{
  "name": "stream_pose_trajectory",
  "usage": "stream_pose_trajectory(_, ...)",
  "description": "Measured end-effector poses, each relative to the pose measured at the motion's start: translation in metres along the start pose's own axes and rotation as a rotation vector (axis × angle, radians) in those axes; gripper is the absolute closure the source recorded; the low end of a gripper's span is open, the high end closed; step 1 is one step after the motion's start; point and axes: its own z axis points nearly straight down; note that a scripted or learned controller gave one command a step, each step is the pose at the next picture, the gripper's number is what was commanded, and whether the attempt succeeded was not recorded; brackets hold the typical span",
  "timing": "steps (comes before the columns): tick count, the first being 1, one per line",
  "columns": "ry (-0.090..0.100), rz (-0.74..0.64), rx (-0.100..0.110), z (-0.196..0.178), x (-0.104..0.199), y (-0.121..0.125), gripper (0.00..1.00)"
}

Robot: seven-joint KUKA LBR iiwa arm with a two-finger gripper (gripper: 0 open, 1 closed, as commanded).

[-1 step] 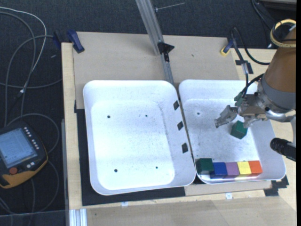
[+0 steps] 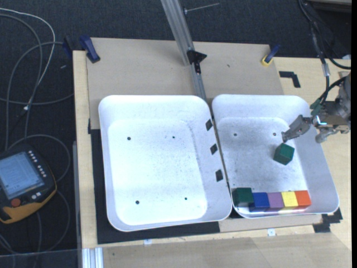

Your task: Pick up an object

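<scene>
- Gripper [image 2: 305,128] sits over the right bin [image 2: 245,108], near that bin's far right wall; arm enters from the right.
- Fingers: one dark finger [image 2: 294,129] points down-left toward the bin floor. Cannot tell whether the fingers are open or closed; nothing seen between them.
- Green cube [image 2: 284,153] lies tilted on the right bin's floor, just below the fingertip, apart from it.
- Along the right bin's near wall, a touching row: dark green block [image 2: 242,196], blue [image 2: 259,200], purple [image 2: 275,199], yellow [image 2: 289,198], orange [image 2: 302,197].
</scene>
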Motion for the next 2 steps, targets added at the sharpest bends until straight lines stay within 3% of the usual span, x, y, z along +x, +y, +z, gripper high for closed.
stream_pose_trajectory(1,0.007,-0.003,0.014,0.178,-0.031,0.007,0.0)
stream_pose_trajectory(2,0.002,-0.007,0.003,0.201,-0.036,0.051,0.0)
